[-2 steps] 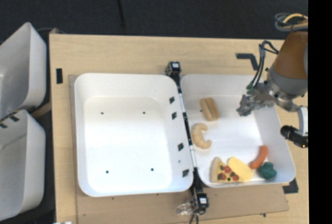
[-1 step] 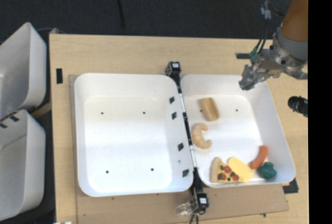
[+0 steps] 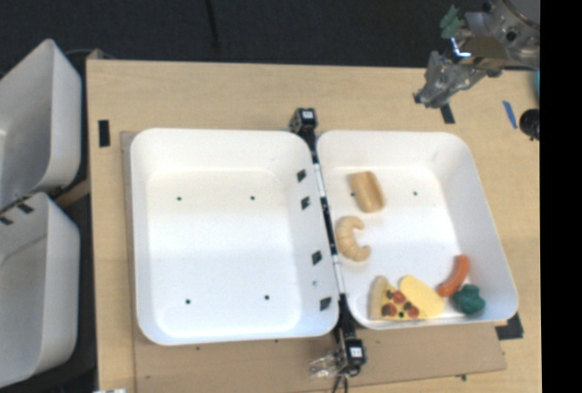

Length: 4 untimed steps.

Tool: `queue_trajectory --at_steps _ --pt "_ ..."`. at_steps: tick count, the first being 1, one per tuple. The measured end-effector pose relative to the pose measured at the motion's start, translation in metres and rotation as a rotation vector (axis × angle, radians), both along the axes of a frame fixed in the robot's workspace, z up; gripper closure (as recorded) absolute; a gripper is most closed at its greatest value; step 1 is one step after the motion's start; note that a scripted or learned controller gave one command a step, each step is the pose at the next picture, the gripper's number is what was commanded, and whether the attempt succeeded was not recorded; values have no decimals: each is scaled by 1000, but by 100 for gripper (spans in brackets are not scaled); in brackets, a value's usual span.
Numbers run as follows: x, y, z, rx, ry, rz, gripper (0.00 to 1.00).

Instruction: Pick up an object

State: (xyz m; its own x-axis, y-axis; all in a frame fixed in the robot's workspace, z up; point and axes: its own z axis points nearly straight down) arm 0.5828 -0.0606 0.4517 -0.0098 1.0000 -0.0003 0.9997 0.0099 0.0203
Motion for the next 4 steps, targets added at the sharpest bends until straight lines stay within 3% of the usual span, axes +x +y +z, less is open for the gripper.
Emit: queue_trajectory --at_steps 1,2,3,4 --pt "-35 67 17 1 16 -2 100" --pt "-75 99 6 0 19 -5 100" --pt "-41 65 -120 -3 30 -13 100" --pt "-43 15 -4 -3 5 -13 100"
